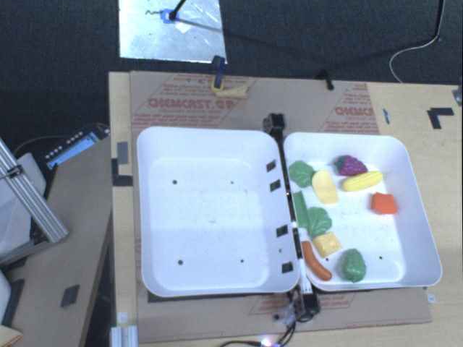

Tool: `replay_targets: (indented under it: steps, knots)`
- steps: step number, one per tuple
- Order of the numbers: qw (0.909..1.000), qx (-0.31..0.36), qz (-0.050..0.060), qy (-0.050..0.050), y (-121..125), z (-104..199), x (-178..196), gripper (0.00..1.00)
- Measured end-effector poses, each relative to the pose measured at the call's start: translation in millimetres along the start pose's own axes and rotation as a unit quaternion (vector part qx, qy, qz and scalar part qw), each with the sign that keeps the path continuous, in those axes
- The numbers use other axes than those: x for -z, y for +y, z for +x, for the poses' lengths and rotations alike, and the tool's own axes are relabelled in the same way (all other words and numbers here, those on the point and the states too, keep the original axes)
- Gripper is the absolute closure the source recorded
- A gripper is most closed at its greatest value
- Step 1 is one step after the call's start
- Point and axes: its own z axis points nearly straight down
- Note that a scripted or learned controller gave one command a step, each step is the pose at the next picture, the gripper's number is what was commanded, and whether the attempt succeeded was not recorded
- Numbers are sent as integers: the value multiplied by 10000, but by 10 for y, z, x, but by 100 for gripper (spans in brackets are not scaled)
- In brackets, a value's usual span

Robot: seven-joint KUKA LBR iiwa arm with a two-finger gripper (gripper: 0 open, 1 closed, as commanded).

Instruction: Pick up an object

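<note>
Two white bins sit side by side on a brown printed board (181, 100). The left bin (210, 137) has a bare white floor with a few small dark dots. The right bin (422, 226) holds all the toy food, any of which could be the pick target.

- Top row: a purple grape bunch (351, 165) touches a yellow corn-like piece (362, 181) just below it.
- Left of those: a green leafy piece (301, 173) next to a pale yellow piece (325, 187).
- An orange block (384, 204) lies apart, towards the right wall.
- Along the left wall: a thin green strip (298, 204) touching a second green leafy piece (317, 220).
- Below that: a yellow cube (326, 243).
- An orange-red sausage shape (316, 261) lies at a slant near the front-left corner.
- A dark green lumpy vegetable (354, 264) sits just right of it, close to the front wall.

Small black clips (275, 186) run down the seam between the bins.

Gripper released or clenched: cannot tell. Arm pose: cannot tell either.

Beyond the board there is a shiny silver sheet (170, 20) on the dark floor, and a yellow-and-blue item (226, 85) at the board's far edge. A metal frame leg (29, 201) is at the far left.
</note>
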Motion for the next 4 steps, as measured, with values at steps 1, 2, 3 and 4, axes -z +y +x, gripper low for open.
replay_targets:
  steps: [1, 2, 3, 4]
  knots:
    - [10000, -1, 20, 11, -582, -143, -320, 100]
    - [10000, 29, -12, 2, -555, -84, 17, 100]
    - [10000, 11, -1, -2, -337, -223, -2, 100]
    - [10000, 0, 3, 1, -565, -565, 1, 100]
